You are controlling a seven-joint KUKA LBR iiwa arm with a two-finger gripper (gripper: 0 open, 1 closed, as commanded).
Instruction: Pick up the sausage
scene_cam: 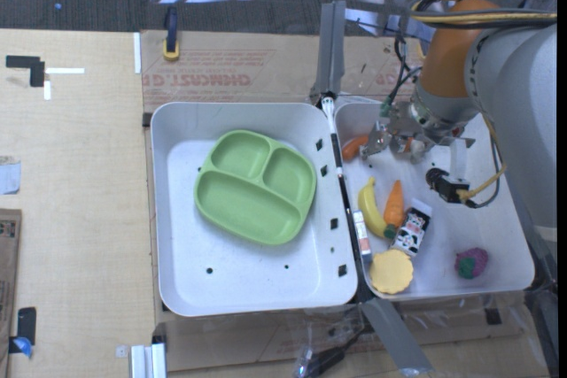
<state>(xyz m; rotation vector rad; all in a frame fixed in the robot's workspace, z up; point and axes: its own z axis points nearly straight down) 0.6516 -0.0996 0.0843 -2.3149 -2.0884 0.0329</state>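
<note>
The sausage [353,146] is a short orange-red piece lying at the far left corner of the right bin [505,270], close to the divider. My gripper [379,142] hangs low over that corner, just right of the sausage and nearly touching its end. The wrist and its cables cover the gripper's tip. Nothing is seen lifted off the bin floor.
In the right bin lie a banana [372,210], a carrot [393,201], a small milk carton [412,231], a yellow round piece [392,271] and purple grapes [471,261]. The left bin [177,270] holds a green divided plate [255,187]. The arm covers the right bin's far right.
</note>
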